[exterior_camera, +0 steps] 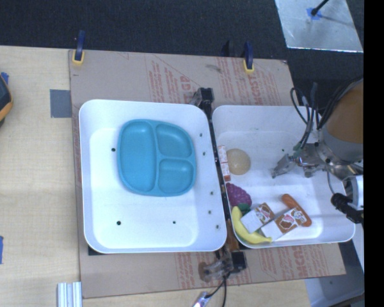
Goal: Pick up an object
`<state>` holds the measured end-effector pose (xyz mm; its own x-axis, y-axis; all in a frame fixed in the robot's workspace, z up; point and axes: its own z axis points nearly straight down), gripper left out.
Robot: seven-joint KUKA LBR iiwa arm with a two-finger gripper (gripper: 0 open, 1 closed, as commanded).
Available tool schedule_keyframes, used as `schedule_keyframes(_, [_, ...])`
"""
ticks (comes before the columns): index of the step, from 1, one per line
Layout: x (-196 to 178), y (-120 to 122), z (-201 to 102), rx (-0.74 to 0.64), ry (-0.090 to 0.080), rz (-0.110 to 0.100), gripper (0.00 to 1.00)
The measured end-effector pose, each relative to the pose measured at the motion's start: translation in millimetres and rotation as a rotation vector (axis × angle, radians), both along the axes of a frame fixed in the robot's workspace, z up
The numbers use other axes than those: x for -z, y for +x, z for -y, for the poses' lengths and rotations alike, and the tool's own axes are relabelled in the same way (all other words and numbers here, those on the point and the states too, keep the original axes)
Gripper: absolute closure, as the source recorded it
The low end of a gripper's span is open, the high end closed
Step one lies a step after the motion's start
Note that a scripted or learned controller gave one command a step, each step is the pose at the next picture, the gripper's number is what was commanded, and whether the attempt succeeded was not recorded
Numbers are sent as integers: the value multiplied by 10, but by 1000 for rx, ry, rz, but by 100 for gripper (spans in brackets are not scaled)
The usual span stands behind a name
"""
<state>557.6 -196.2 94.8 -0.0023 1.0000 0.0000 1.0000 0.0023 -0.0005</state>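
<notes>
The gripper [283, 168] hangs over the right bin [262, 123], fingers spread on nothing. A beige egg [238, 161] lies just left of it.

One fixed camera looks down on the desk [32, 190] from above at a slight slant, far enough back to take in both white bins whole: the left bin [96, 229] and the right bin [256, 117]. The arm [345, 123] enters from the frame's right edge; dark floor [147, 11] runs along the top.
</notes>
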Motion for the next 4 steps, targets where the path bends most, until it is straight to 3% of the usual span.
schedule_keyframes(1, [-287, -468, -251, -2, 0, -3, 0])
schedule_keyframes(2, [34, -819, -314, -3, -1, -2, 0])
schedule_keyframes(3, [26, 48, 155, -2, 0, 0, 0])
schedule_keyframes(4, [36, -821, -133, -3, 1, -4, 0])
